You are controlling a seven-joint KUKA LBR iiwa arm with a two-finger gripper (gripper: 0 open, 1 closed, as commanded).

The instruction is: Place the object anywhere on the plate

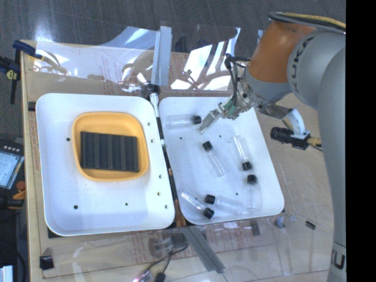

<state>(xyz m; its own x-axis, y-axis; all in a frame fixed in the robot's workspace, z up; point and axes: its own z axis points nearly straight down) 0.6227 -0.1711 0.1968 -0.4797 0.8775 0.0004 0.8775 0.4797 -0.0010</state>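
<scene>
A yellow plate (109, 124) with a dark ridged centre lies in the left white bin (59, 198). Several clear vials with black caps are scattered in the right white bin (267, 187): one at the top left (181, 121), one in the middle (214, 159), one at the right (240, 149), and others along the front (197, 204). My gripper (207, 121) hangs low over the top of the right bin, tilted down to the left. Its tip is just right of the top-left vial's cap. I see nothing held in it.
A raised divider (164, 157) separates the two bins. Clear plastic sheeting (194, 63) and a grey upright bar (161, 54) stand behind the bins. Loose cables and a metal strip (205, 254) lie at the bench's front edge.
</scene>
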